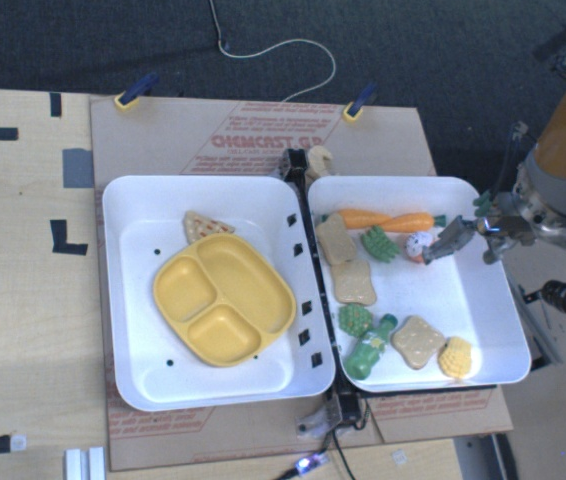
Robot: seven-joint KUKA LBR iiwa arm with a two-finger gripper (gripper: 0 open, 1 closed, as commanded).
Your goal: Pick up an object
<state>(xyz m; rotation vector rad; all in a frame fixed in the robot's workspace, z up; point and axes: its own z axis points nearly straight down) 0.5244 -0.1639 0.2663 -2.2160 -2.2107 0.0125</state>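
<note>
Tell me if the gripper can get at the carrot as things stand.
Probably yes. The gripper hangs over the right bin, close to the carrot, which lies along the far wall with its top bare. The wall beside it and the green toy touching it may crowd the fingers.

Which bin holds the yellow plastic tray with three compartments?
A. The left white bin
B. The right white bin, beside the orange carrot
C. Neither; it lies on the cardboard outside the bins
A. The yellow plastic divided tray lies inside the left white bin, partly covering a tan waffle-shaped piece, while the orange toy carrot lies in the right white bin.
</note>
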